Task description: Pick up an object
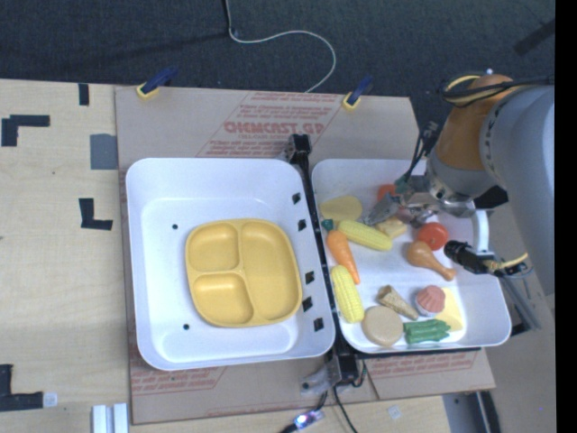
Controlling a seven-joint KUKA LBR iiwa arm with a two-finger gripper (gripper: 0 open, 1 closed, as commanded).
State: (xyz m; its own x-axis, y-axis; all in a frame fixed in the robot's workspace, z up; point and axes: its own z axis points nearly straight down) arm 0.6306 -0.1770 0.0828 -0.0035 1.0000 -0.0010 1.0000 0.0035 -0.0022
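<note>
The grey arm (523, 142) reaches in from the right, its orange band (464, 133) above the wrist, and bends down over the back of the right bin (491, 332). The gripper (389, 207) points left and low among the toy food, just above a corn cob (364, 234) and beside a pale yellow piece (341, 208). Whether it grasps anything cannot be told. A tomato (434, 234) and a chicken drumstick (427, 258) lie just right of it; a carrot (342, 253) and a second corn cob (346, 293) lie along the bin's left wall. The left bin (153, 242) holds a yellow divided plate (242, 271).
</note>
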